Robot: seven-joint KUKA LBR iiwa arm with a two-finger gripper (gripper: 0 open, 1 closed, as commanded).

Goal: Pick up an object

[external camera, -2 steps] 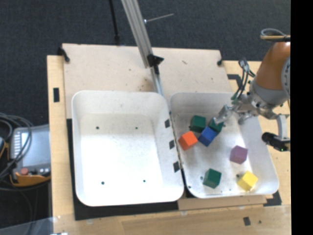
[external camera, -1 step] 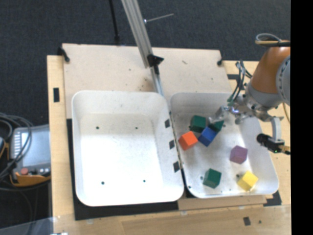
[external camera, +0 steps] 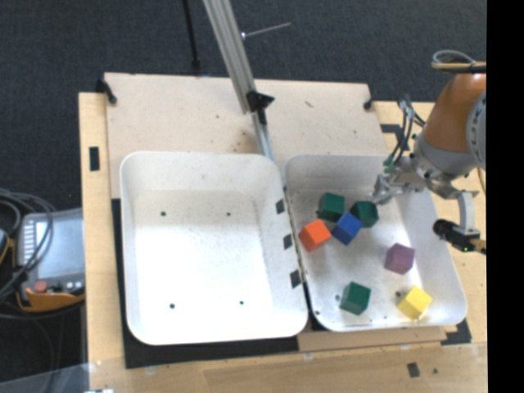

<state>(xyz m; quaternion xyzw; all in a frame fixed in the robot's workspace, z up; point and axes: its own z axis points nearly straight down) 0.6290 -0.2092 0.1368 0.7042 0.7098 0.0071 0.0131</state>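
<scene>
Just below-left of the claw (external camera: 385,188), grip state unclear, a dark green block (external camera: 365,214).

The scene is viewed by one fixed camera set above the bench (external camera: 229,113), looking down at a slant. The bench's far edge is placed toward 12 o'clock and its near edge toward 6 o'clock. Both white bins are taken in whole from a moderate distance: the left bin (external camera: 139,318) toward 9 o'clock of centre, the right bin (external camera: 442,301) toward 3 o'clock. Dark floor (external camera: 98,23) is seen beyond the bench at 12 o'clock. The arm (external camera: 454,125) is admitted from 3 o'clock, cut off by the frame's edge.
</scene>
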